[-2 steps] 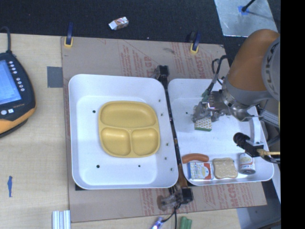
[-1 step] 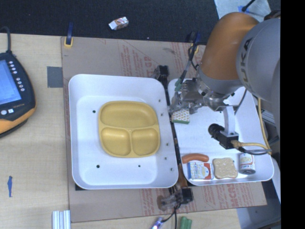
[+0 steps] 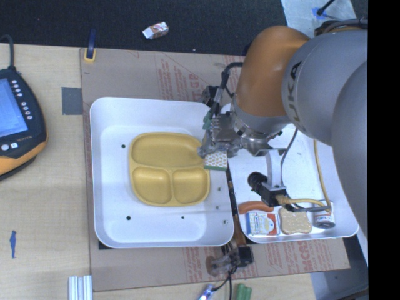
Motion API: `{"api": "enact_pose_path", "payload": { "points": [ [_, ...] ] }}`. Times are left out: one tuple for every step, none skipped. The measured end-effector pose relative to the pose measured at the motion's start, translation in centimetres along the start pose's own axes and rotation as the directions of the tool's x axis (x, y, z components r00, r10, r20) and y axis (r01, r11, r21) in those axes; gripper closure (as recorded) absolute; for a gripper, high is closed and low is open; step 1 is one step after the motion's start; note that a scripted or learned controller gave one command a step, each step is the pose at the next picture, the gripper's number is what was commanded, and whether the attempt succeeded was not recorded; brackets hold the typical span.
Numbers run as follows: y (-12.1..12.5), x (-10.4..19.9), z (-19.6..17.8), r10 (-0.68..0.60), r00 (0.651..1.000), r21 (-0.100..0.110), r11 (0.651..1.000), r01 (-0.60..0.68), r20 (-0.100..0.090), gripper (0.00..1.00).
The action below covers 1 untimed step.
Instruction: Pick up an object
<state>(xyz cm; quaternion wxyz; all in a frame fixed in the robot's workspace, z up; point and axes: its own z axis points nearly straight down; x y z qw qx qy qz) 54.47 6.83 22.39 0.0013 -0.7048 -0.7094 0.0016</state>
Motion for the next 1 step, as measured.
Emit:
{"api": "enact_pose_path", "payload": {
  "points": [
    [4.28, -7.82, -1.65, 0.005, 1.000, -0.002, 1.000, -0.005, 0.000, 1.00]
  ]
}}
